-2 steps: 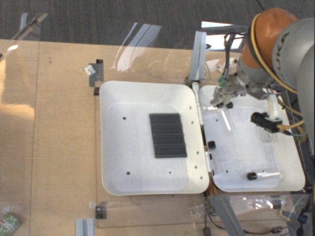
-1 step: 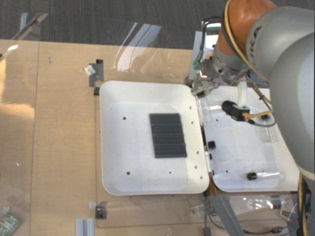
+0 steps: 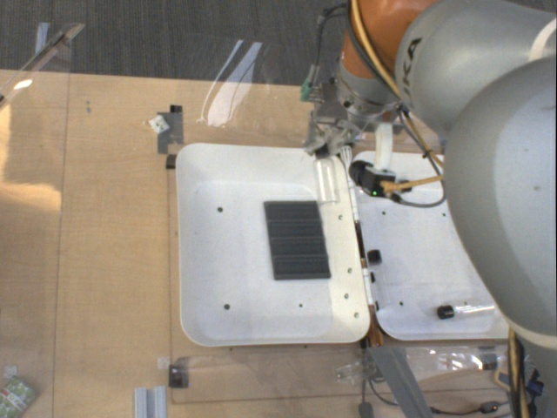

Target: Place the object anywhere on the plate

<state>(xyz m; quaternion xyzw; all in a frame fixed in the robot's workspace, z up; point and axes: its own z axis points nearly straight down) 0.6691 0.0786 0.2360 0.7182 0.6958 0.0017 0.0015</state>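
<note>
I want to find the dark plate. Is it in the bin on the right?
No, the dark ribbed plate lies flat in the left bin, while the right bin holds a small marker-like object.

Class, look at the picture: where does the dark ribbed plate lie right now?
In the camera view, the dark ribbed plate lies flat near the middle of the left white bin, left of the seam between the bins and below the gripper.

A dark grey, ribbed rectangular plate (image 3: 297, 239) lies flat near the middle of the left bin (image 3: 209, 303), its long sides running roughly from twelve to six o'clock. A small pen-like object (image 3: 464, 310), clear-bodied with a black cap at its nine o'clock end, lies on its side in the right bin (image 3: 418, 242), toward that bin's five o'clock corner, well apart from the plate.
</note>
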